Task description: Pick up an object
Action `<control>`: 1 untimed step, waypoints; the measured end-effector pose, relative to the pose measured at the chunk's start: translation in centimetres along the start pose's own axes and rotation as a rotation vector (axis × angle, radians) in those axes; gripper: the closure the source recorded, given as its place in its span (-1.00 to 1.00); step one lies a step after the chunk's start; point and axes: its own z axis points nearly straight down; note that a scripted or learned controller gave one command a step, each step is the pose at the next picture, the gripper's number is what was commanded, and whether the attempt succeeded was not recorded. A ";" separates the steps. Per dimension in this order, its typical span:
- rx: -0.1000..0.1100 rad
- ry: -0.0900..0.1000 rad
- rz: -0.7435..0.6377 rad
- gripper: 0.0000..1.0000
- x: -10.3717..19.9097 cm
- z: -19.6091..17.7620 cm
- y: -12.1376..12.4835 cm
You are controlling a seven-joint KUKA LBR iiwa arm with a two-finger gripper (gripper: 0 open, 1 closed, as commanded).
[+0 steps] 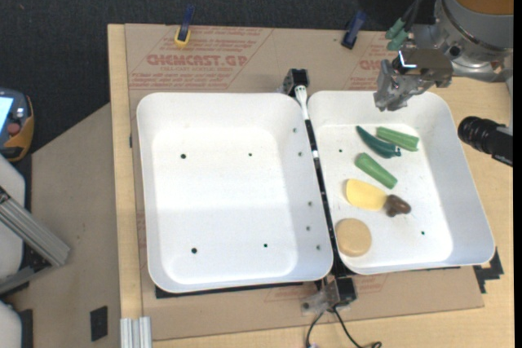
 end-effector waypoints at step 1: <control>-0.003 -0.001 -0.001 1.00 0.0 -1.0 0.1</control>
